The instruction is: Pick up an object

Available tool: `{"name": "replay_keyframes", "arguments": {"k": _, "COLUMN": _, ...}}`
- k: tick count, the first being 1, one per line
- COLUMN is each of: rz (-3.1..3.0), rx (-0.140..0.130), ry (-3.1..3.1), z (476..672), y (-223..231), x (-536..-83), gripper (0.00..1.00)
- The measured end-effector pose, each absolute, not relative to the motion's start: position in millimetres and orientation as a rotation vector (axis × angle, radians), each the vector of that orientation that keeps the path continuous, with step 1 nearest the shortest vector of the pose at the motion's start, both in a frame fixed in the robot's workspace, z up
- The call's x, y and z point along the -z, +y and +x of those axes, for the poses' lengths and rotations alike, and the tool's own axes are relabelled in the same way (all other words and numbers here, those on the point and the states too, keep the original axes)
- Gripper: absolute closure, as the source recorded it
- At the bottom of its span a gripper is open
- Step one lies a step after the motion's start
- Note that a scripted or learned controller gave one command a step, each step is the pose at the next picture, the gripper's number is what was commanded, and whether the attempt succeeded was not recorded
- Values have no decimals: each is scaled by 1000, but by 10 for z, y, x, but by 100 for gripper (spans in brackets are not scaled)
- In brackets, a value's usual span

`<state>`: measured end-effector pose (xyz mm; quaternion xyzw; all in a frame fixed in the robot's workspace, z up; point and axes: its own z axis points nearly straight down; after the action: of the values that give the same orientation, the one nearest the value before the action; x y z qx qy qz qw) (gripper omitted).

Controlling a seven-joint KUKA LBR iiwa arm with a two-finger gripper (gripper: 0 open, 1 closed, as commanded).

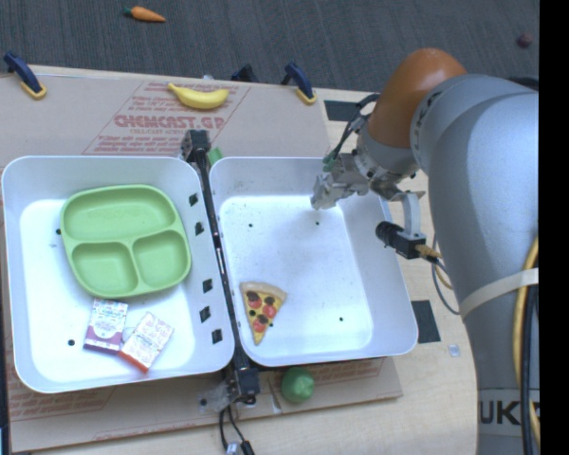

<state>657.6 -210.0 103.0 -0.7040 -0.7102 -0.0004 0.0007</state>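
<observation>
The gripper (324, 195) hangs over the far right part of the right bin (384, 335); whether it is released or clenched I cannot tell. A toy pizza slice (261, 309) lies near the bin's front left. The left bin (19, 254) holds a green divided plate (123, 237) and two small packets (128, 335).

smooth glossy white plastic bins (38, 349), matt cardboard (266, 121).

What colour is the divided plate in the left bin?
Light green, seen clearly in the camera view: the light green three-compartment plastic plate.
</observation>
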Motion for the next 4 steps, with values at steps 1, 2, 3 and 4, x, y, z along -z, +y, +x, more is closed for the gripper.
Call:
{"name": "replay_keyframes", "arguments": {"k": 1, "rz": -2209, "rx": 1, "ry": -2231, "z": 6575, "y": -2098, "x": -1028, "gripper": 0}}
{"name": "replay_keyframes", "arguments": {"k": 2, "rz": -2216, "rx": 2, "ry": -2227, "z": 6570, "y": -2112, "x": -1243, "gripper": 0}}
{"name": "replay_keyframes", "arguments": {"k": 3, "rz": -2210, "rx": -3, "ry": -2229, "z": 6566, "y": -2101, "x": -970, "gripper": 0}}
{"name": "replay_keyframes", "arguments": {"k": 4, "rz": -2214, "rx": 1, "ry": -2228, "z": 6569, "y": -2110, "x": -1250, "gripper": 0}}
